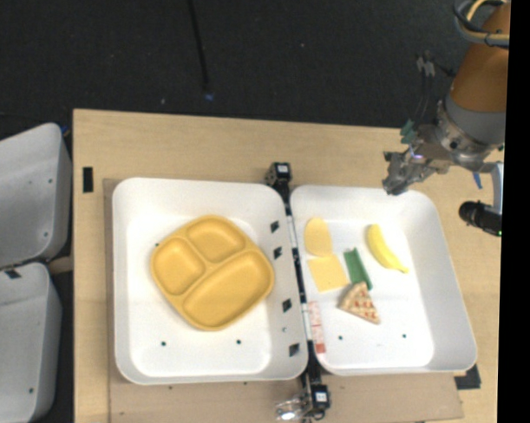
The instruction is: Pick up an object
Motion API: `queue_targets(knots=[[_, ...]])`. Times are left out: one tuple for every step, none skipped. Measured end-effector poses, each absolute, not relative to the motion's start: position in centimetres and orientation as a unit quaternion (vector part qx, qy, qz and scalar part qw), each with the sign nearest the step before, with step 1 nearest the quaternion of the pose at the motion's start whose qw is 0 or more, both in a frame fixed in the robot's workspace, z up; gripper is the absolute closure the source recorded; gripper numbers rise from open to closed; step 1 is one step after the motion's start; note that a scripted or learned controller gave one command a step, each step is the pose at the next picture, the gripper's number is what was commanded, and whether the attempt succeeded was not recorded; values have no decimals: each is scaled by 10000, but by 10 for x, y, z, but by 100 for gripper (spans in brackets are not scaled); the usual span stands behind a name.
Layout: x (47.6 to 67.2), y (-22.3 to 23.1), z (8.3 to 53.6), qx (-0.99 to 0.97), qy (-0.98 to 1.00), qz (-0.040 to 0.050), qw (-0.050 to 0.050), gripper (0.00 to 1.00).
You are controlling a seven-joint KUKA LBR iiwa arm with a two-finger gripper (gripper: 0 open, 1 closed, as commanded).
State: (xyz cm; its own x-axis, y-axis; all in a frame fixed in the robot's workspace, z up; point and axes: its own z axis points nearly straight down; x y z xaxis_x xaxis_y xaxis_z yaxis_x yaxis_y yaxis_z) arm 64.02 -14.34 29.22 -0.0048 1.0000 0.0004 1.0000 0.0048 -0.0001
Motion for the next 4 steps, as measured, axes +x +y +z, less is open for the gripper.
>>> queue_targets(knots=[[617, -90, 277, -7054, -7088, 6, 5, 100], [597, -47, 279, -7049, -7093, -4, 3, 100], [585, 7, 275, -7047, -7095, -1, 4, 100], [559, 54, 273, -7047, -7095, 1, 10, 100]])
